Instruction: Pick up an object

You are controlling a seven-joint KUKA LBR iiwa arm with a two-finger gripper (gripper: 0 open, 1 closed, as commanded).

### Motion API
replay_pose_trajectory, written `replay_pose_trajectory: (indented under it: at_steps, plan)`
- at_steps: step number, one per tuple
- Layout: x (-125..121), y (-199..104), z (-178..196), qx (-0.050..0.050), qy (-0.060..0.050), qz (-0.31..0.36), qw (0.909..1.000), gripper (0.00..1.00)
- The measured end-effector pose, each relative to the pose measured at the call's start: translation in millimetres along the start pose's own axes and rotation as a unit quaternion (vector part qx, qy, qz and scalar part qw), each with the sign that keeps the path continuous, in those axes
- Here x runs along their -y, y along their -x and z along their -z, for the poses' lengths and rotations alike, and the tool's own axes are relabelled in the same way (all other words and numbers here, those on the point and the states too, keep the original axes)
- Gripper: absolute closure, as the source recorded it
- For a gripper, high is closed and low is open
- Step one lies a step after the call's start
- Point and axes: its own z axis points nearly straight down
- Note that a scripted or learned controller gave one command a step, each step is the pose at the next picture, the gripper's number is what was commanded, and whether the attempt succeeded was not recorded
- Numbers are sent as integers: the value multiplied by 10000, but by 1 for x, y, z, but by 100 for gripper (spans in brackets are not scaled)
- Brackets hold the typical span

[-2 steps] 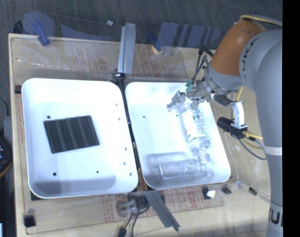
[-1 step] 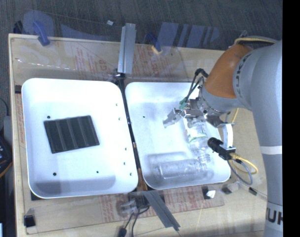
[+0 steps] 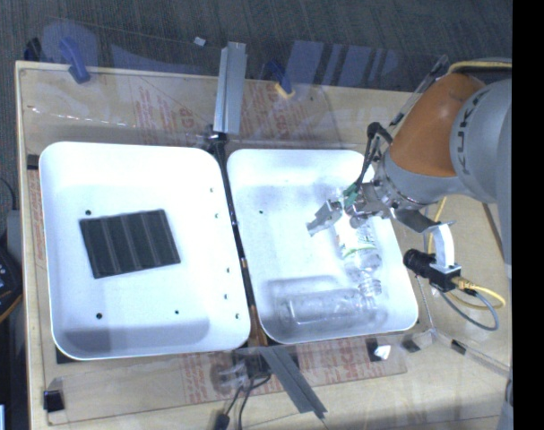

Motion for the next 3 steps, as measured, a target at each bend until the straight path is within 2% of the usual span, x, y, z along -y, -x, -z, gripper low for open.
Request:
replay_pose_trajectory:
  at_steps: [1,2,3]
  plan:
    - [7,2,17,7,10,30,10000,0]
    - [7,2,17,8,11,26,10000,0]
    - [-3,3,-6,-5,-10,173,9998,0]
